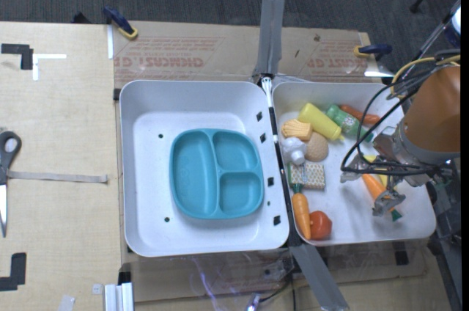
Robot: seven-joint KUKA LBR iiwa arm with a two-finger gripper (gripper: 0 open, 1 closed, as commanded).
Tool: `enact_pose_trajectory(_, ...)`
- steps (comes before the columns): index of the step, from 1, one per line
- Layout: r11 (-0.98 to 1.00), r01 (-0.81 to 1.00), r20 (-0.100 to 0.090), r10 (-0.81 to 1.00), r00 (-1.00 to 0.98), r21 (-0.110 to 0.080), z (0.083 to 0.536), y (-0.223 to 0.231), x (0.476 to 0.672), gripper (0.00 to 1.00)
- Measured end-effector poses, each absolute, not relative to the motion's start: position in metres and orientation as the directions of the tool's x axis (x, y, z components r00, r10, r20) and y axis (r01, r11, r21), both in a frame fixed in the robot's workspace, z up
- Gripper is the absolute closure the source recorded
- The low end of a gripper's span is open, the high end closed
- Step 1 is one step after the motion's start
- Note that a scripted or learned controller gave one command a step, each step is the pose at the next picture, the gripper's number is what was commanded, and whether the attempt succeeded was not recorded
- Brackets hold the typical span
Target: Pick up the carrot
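An orange carrot (301, 213) lies along the left wall of the right bin (418, 229), near the front, next to a red piece (321, 224). A second orange, carrot-like piece (374, 185) lies right under my gripper (386, 194), which is low over the right part of that bin. A small green bit (396, 215) shows just past the gripper's tip. The wrist and cables hide much of this orange piece, so whether it is gripped is unclear.
The right bin also holds a yellow bottle (319, 120), a green item (342, 118), another orange piece (360, 114), a yellow ridged item (297, 129), a tan ball (316, 148) and a checked cracker (314, 174). A teal divided plate (217, 173) sits in the left bin (139, 155).
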State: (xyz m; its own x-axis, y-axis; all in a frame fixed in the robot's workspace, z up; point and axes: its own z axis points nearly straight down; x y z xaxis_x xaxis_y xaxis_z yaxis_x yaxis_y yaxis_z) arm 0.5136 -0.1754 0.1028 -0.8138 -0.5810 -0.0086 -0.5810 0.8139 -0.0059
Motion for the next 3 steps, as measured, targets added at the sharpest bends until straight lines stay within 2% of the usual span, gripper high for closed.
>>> enact_pose_trajectory(1,0.852,-0.523,-0.004,-0.523,-0.852,-0.002,0.093,-0.177,0.487,0.00)
enact_pose_trajectory(2,0.850,-0.527,-0.009,-0.527,-0.850,-0.006,0.103,-0.176,0.490,1.00)
enact_pose_trajectory(3,0.850,-0.526,-0.009,-0.526,-0.850,-0.006,0.103,-0.176,0.490,0.00)
